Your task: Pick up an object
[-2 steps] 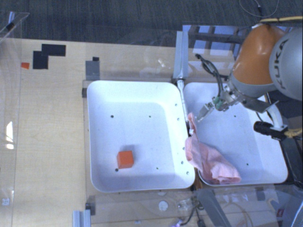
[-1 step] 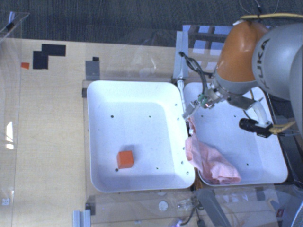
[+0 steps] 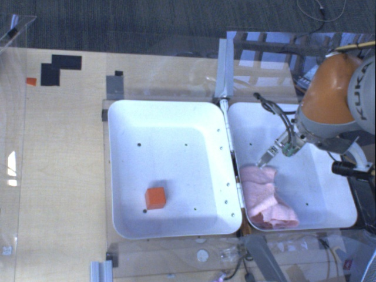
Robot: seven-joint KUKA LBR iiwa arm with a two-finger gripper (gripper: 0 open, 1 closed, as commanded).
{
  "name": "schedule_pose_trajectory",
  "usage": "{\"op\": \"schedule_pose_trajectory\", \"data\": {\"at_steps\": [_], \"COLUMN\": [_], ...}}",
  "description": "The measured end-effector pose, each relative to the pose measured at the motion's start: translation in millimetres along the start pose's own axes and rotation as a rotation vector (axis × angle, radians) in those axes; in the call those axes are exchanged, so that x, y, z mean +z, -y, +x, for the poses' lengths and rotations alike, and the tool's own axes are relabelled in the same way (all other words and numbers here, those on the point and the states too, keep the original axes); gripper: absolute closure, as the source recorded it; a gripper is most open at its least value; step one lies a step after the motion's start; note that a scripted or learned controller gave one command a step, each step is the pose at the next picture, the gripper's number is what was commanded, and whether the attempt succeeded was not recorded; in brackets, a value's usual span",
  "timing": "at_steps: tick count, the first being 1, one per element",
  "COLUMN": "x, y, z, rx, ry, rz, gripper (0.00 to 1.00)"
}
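On a pale wooden surface (image 3: 64,157), two white bins sit side by side. The left bin (image 3: 170,122) carries a lone orange block (image 3: 155,198) near its front; the right bin (image 3: 317,181) holds a crumpled pink cloth (image 3: 265,197) bunched in its front left corner, likely the target. The grey, orange-banded arm (image 3: 332,96) slants down from the right, its pincer (image 3: 269,156) poised just above the cloth's upper edge. Whether the pincer is spread or pressed together cannot be told.
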State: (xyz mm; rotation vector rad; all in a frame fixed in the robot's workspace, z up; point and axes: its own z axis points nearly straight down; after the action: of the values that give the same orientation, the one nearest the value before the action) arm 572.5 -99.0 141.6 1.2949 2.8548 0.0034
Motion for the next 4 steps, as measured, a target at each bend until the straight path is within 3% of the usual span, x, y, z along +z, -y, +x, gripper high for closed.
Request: {"op": "schedule_pose_trajectory", "data": {"at_steps": [1,2,3,4], "x": [50,36,49,-45], "y": [22,19,12,-46], "z": [5,3,-16,-10], "rx": [0.016,0.014,-0.038,0.244], "ry": [0.008,0.016,0.008,0.004], "rz": [-0.009,-0.018,-0.008,-0.005], "gripper": [0.0,1.0,1.0,1.0]}}
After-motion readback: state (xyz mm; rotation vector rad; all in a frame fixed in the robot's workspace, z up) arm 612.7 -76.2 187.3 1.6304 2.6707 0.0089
